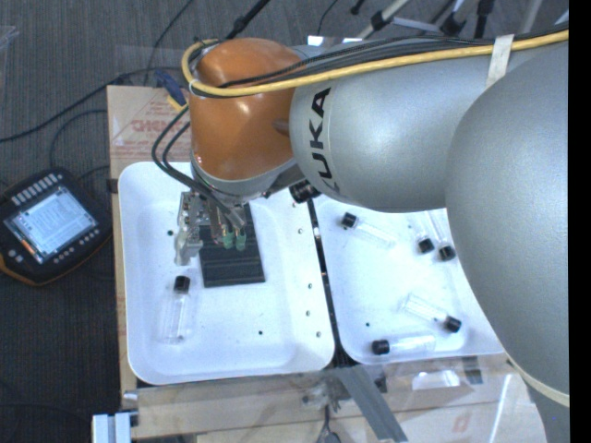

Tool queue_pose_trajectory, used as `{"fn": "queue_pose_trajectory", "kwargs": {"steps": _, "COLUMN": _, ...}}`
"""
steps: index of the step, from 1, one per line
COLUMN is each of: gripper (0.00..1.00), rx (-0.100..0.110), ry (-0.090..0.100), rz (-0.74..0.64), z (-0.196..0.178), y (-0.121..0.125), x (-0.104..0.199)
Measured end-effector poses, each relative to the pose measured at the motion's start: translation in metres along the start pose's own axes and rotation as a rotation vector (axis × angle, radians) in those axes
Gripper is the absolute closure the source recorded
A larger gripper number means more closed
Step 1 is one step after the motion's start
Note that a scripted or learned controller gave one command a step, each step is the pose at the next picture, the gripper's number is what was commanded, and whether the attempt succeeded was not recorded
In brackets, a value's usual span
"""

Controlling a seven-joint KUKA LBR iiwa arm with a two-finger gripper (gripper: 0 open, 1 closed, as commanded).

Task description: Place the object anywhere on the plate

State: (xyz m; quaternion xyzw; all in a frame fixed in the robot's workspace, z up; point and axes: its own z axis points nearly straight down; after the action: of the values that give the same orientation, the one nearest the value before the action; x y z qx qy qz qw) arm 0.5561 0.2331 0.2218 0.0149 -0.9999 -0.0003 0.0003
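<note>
The gripper (211, 233) hung low over the left bin (138, 340), right above a small dark ribbed plate (233, 268). Honestly couldn't tell how it was set. A clear vial with a black cap (175, 308) lay loose on the bin floor, just beside the plate's lower left, apart from the gripper.

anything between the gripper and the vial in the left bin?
In the camera view, only bare white bin floor separates the gripper from the clear black-capped vial. The dark plate sits beside that stretch, not in it.
</note>
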Motion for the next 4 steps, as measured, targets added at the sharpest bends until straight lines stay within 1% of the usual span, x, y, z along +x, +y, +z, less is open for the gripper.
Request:
{"fn": "queue_pose_trajectory", "kwargs": {"steps": 1, "gripper": 1.00, "rx": -0.002, "ry": 0.001, "rz": -0.428, "z": 0.060, "y": 0.000, "x": -0.031}}
{"fn": "queue_pose_trajectory", "kwargs": {"steps": 2, "gripper": 1.00, "rx": -0.004, "ry": -0.004, "rz": -0.800, "z": -0.043, "y": -0.001, "x": -0.062}}
{"fn": "queue_pose_trajectory", "kwargs": {"steps": 3, "gripper": 1.00, "rx": -0.007, "ry": -0.003, "rz": -0.875, "z": 0.014, "y": -0.006, "x": -0.107}}
{"fn": "queue_pose_trajectory", "kwargs": {"steps": 4, "gripper": 1.00, "rx": -0.014, "ry": -0.008, "rz": -0.872, "z": 0.004, "y": -0.004, "x": -0.108}}
